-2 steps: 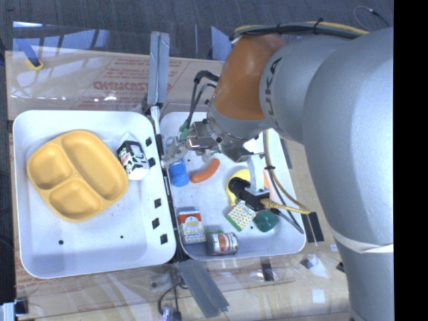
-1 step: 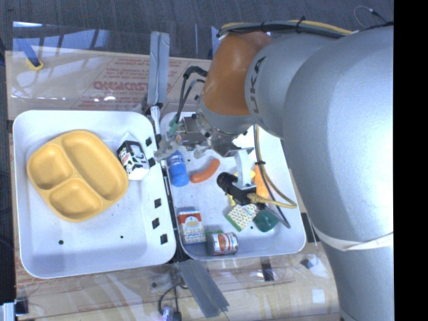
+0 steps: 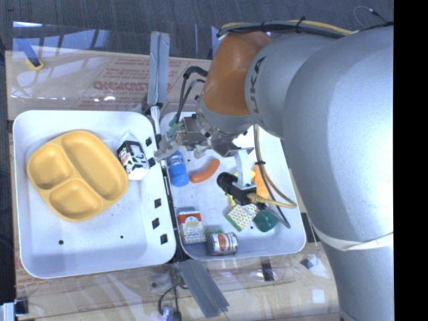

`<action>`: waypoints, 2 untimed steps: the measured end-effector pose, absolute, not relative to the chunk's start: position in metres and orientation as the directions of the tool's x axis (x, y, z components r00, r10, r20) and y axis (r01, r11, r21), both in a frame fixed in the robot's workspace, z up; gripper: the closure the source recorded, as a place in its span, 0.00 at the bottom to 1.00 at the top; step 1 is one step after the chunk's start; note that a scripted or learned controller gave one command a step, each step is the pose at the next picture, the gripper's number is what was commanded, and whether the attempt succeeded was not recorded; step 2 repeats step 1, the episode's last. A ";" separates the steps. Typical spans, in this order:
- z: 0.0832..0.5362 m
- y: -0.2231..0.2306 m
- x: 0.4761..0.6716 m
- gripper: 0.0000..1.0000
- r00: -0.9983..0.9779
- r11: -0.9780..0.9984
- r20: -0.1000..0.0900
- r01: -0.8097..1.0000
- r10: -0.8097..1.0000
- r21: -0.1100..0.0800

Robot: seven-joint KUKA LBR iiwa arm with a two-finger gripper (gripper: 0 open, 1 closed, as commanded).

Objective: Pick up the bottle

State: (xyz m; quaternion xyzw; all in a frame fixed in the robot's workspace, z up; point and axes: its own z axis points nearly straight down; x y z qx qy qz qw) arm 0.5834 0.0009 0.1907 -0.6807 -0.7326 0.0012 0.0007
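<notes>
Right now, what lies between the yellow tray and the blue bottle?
In the camera view, a small black-and-white carton lies between the yellow tray and the blue bottle, beside the tray's right edge. The adjoining bin walls also run between them.

The big grey arm (image 3: pixel 321 112) has dark letters on its side, next to the orange band (image 3: pixel 231 79) — they look like part of "KUKA". The cardboard (image 3: pixel 120 82) behind the bins has red print under clear plastic — too blurry to read. The small box (image 3: pixel 191 227) and can (image 3: pixel 223 243) have labels, too tiny to read.
</notes>
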 end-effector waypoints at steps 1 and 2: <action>0.200 0.001 0.584 1.00 -0.078 0.078 0.000 0.997 0.997 -0.005; 0.200 0.001 0.584 1.00 -0.078 0.078 0.000 0.997 0.997 -0.005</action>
